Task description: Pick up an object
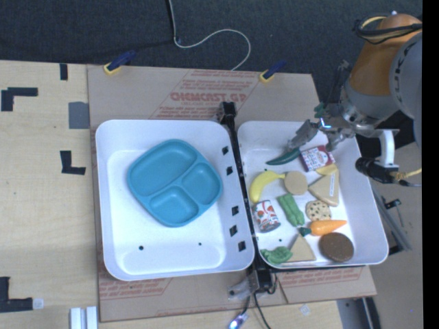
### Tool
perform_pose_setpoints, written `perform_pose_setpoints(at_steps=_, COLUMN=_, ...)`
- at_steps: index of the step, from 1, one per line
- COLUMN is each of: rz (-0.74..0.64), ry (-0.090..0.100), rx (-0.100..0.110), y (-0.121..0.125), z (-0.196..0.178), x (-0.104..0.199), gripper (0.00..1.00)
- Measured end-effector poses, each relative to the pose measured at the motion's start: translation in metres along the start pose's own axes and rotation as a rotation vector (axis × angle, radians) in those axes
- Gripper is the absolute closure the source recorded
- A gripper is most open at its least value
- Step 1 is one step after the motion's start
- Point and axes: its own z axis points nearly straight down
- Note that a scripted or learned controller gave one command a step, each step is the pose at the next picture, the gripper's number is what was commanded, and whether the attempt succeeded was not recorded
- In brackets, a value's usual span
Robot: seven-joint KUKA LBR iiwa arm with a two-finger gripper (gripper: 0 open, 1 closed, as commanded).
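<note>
— Cardboard covers the desk (41, 204) under both white bins. What's in them?

— A blue divided plate (175, 181) lies alone in the left bin (110, 204). Every pickable thing sits in the right bin (370, 211): a banana (263, 182), a dark green chili (285, 157), a small red-and-white carton (315, 158), a round cookie (317, 210), a carrot (325, 227) and more play food toward the near edge.

— And the end effector?

— The end effector (317, 137) hangs over the far end of the right bin, reaching in from the right, its two fingers spread apart with nothing between them.

— Which thing is it closest to?

— The carton and the chili. The carton lies just below the fingertips on the near side, directly under the gap as far as I can judge; the chili lies a little to the left of that, toward the divider between the bins.

— How does the chili lie?

— Its long axis runs slantwise — pointed end toward the banana, the other end rising up and right to sit beside the carton. The fingers seem to open roughly along that same slant, though the angle is hard to read from this high view.

— So what does the next move hinge on?

— A short drop, I'd say, rather than any sideways travel. If the chili is the target, the wrist probably needs a turn so the fingers straddle its narrow width.
</note>
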Motion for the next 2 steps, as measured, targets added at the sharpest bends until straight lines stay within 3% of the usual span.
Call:
perform_pose_setpoints(at_steps=1, rz=-0.003, ry=0.0, rx=-0.013, y=-0.0625, z=-0.1617, x=0.0381, gripper=0.0)
perform_pose_setpoints(at_steps=2, rz=-0.002, ry=-0.001, rx=-0.001, y=-0.0611, z=-0.1622, x=0.0366, gripper=1.0)
